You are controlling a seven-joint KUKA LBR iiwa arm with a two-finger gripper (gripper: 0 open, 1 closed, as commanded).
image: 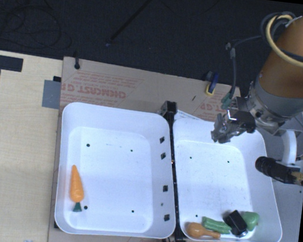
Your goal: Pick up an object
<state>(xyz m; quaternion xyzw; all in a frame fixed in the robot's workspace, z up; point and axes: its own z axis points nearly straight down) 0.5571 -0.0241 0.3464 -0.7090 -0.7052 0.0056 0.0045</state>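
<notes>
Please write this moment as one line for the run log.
gripper: above right bin far edge, holding nothing | carrot: left bin | task: not yet done

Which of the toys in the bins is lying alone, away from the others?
The orange carrot, at the left bin's near-left corner. The other toys cluster in the right bin's near corner.

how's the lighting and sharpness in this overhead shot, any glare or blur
Camera view: even, soft light; the white bins are bright but not blown out, shadows faint; the carrot reads fairly crisp, the gripper is dark and slightly soft, and the background beyond the bench is nearly black.
</notes>
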